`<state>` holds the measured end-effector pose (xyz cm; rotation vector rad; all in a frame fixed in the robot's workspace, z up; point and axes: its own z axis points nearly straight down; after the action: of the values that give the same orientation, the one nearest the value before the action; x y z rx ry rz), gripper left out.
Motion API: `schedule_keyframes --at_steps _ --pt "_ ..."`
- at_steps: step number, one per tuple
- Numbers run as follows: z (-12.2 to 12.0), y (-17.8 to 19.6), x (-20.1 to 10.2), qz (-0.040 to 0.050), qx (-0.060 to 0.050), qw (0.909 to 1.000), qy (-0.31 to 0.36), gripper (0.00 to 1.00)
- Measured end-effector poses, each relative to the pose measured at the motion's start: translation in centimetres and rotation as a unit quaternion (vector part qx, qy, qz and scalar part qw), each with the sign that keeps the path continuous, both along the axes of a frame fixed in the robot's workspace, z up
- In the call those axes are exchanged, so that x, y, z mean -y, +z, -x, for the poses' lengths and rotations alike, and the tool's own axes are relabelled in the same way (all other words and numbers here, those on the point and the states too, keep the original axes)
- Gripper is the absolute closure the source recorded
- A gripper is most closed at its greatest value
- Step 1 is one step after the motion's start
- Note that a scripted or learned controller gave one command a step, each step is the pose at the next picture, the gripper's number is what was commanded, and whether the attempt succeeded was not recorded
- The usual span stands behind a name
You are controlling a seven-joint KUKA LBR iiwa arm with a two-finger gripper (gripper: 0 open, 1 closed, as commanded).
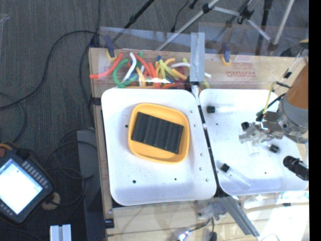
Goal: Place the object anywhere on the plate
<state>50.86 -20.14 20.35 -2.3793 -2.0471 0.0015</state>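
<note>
Camera view, starting far left of the yellow plate (150,157): a handheld control unit with a lit screen (16,187) lies on the grey carpet, with black cables (55,49) looping across the floor behind it.

The plate itself sits in the left white bin (116,185), slightly toward that bin's back half, with bare white floor all around it. A dark ridged block (157,132) lies flat on the plate and covers most of its middle (so the task's thing already rests on the plate).

Behind the plate, beyond the bin's far rim, a tangle of coloured tubes (145,70) in orange, green, yellow and white lies on the wooden bench. A grey upright post (197,56) stands just to the right of them.

To the right of the plate, past the seam between the bins, the right white bin (261,178) holds a clear vial with a black cap (210,109) near its back corner. A second capped vial (225,169) lies nearer the front.

Further right of the plate, the gripper (251,133) hangs over the right bin's middle. Whether it is released or clenched cannot be told here, and nothing can be seen for certain in its grasp. A small black piece (274,148) lies on the bin floor just beside it. The grey arm (293,113) and its orange band (302,87) rise to the right, well apart from the plate.
</note>
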Motion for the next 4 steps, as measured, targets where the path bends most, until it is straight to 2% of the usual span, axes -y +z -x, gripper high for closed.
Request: schedule_keyframes --at_steps 1,2,3,4 --pt "-1.2 0.3 -5.9 0.0008 0.000 0.9968 0.080 1.00" --pt "-0.1 -2.1 -14.6 -0.0007 -0.001 0.9854 0.170 1.00" --pt "-2.8 -2.1 -19.1 -0.0007 0.000 0.9780 0.209 1.00" --pt "-7.3 -2.0 -22.2 0.0009 0.000 0.9652 0.262 1.00"
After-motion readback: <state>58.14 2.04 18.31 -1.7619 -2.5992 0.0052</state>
